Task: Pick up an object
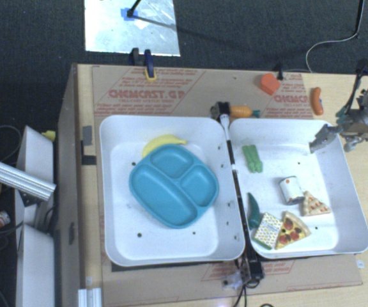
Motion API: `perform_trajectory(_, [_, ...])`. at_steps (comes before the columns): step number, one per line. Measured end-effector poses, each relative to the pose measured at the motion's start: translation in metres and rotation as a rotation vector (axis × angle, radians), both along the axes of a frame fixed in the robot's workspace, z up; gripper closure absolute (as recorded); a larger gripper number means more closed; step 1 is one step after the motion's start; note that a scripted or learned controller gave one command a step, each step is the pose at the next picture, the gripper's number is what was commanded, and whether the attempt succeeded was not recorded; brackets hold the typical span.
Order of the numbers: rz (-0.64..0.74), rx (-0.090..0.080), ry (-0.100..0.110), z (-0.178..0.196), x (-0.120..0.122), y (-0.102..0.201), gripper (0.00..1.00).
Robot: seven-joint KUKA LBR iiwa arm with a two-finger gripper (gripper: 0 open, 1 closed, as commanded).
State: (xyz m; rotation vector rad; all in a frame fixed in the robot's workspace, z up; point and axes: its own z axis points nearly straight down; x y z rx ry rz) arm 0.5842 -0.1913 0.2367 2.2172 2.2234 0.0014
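I take the small white can (291,188) as target: a smooth cylinder on its side in the right bin (353,190), touching the pizza wedge (314,204). It lies below and left of my gripper (328,136), near the bin's upper right rim; I cannot tell its finger state.

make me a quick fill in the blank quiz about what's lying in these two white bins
1. The blue divided plate lies in the ____ bin.
2. The yellow banana peeks out from under the plate's ____ edge.
3. The two toy pizza slices lie in the ____ bin.
4. The gripper is at the right bin's far ____ corner.

Missing words: left; far; right; right
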Motion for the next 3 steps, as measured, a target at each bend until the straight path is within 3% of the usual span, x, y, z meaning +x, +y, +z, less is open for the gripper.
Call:
perform_trajectory(1, [-0.001,0.001,0.003,-0.077,-0.051,0.04,0.0])
perform_trajectory(2, [0.001,0.001,0.001,-0.123,-0.003,0.078,0.0])
perform_trajectory(3, [-0.002,0.0,0.001,-0.152,-0.04,0.056,0.0])
